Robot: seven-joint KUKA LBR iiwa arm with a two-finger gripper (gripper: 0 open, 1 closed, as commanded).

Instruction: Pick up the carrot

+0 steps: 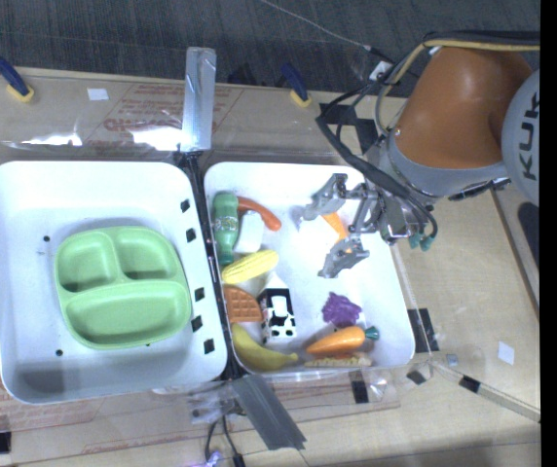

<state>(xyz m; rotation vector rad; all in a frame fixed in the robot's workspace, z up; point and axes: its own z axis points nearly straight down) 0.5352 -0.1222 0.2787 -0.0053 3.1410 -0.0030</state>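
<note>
1. Orange plastic carrot with a green leafy tip (340,341): it lies on its side along the near edge of the right-hand shallow white bin (388,261), towards that bin's near right corner, tip pointing at the right wall.
2. Just beside it sit a purple bunch of toy grapes (341,309) on the far side and a yellow toy banana (259,353) along the same near edge to its left. They look close to it, though I can't say they touch.
3. The two-finger metal gripper (335,227) hangs over the middle of that bin, nearer its far edge, well apart from the carrot.
4. Its fingers are spread wide, released rather than clenched. A small orange scrap (334,224) shows in the gap between them; I can't tell what it is or whether it lies on the bin floor, and it does not look pinched.
5. An orange-red curved toy (259,212) and a green toy bottle (225,217) rest by the bin's left wall, away from the tool.
6. The left-hand white bin (6,261) carries a pale green divided plate (121,285).
7. To my eye, the step in hand is the approach: nothing is gripped yet.
8. The next move calls for travel towards the near edge, jaws set across the carrot's narrow width, then a descent that clears the grapes and the bin wall.
</note>
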